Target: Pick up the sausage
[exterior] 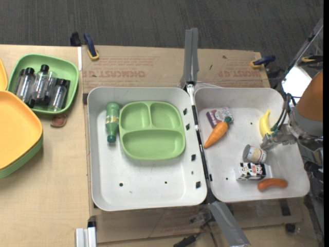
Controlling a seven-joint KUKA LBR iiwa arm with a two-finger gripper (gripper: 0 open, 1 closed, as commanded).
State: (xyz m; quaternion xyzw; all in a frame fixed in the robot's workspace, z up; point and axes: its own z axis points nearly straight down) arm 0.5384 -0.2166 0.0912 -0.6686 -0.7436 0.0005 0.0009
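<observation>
Camera view: sausage (272, 184) lying near front edge of right bin (226, 192), long axis roughly along that edge. Gripper (269, 140) hovering behind it, toward bin's right side, above small can (254, 154).

You see the sausage (272, 184) near the right bin's (226, 192) front edge, just beside a small carton (251, 171) (gripper (269, 141) above the can (254, 154)).
</observation>
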